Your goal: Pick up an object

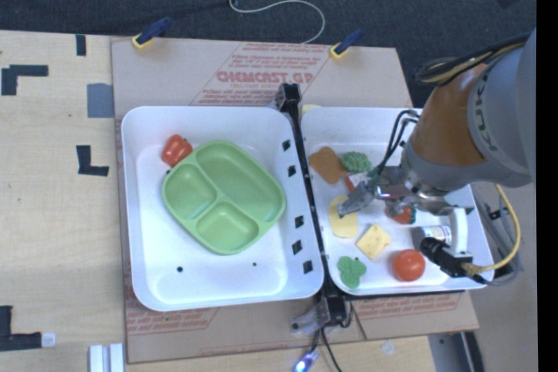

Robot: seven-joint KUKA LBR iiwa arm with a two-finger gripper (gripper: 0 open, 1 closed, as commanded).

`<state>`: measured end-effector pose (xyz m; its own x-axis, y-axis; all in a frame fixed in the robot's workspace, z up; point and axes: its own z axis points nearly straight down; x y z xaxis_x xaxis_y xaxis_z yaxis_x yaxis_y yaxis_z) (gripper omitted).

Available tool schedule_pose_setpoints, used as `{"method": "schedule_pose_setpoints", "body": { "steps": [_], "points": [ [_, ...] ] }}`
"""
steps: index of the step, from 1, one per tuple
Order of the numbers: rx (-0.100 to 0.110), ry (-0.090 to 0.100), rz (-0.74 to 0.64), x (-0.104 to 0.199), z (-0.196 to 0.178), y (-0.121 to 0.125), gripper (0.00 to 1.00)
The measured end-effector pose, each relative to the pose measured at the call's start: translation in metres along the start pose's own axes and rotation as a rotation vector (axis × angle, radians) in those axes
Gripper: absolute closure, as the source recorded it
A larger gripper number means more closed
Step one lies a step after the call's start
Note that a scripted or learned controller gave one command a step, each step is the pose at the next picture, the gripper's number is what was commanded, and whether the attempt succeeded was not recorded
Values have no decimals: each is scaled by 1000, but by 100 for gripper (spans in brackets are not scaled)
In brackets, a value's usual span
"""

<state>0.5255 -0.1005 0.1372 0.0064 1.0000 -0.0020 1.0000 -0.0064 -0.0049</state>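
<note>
From above, the gripper point(356, 203) hangs low in the right bin point(384, 119), its fingers apart with nothing between them, over a pale yellow piece point(343, 222) whose long axis runs near to far. A yellow wedge point(374, 241) lies just right, set diagonally. A tomato point(408, 265) sits near right, a brown slice point(327, 164) farther. The left bin point(139, 187) holds a green tray point(223, 196).

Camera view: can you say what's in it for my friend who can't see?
A grey robot arm's gripper hangs over toy food in the right bin. The left bin holds a green tray and a red toy.
</note>
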Motion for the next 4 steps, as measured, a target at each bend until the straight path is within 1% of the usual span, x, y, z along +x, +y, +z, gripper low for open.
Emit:
{"method": "schedule_pose_setpoints", "body": {
  "steps": [1, 2, 3, 4],
  "points": [
    [-1, 3, -6, -24, 55, -44, 0],
    [-5, 1, -10, 4, 53, 0, 0],
    [-5, 1, -8, 3, 43, -1, 100],
    [-4, 1, -8, 3, 43, -1, 0]
  ]
}}
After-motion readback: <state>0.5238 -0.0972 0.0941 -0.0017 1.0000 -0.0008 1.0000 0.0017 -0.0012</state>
